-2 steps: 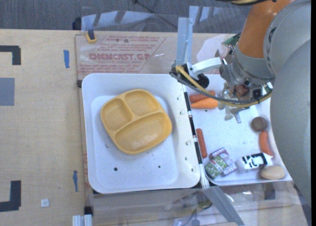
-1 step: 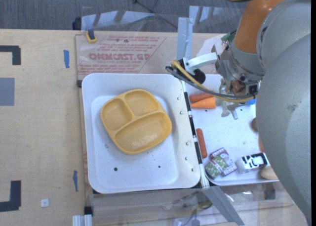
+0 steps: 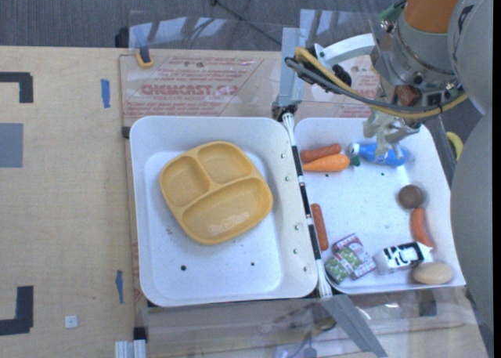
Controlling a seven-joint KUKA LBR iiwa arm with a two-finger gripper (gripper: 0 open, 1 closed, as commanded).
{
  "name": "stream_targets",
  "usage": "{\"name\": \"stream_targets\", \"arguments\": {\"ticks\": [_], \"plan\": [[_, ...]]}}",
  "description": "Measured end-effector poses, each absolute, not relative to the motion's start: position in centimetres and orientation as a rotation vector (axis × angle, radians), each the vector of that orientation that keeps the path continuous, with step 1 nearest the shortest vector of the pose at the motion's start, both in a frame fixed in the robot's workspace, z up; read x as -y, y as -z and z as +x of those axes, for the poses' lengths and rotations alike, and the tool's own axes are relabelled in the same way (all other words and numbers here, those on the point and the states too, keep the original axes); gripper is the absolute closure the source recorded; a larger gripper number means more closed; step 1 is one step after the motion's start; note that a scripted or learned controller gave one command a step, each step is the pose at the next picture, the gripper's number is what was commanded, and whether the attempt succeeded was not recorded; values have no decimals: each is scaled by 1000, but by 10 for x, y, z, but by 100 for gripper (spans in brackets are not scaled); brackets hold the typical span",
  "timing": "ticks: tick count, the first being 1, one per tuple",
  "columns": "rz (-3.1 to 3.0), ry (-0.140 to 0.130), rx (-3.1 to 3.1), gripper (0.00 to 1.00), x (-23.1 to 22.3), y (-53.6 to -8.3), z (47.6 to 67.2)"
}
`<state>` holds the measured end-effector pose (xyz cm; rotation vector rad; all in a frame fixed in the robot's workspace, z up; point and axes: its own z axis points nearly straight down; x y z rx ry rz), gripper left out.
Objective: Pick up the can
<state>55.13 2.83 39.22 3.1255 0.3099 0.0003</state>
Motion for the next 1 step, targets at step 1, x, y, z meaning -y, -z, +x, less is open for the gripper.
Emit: {"name": "stream_targets", "arguments": {"ticks": [1], "plan": [[3086, 9, -594, 100, -29, -388, 515]]}}
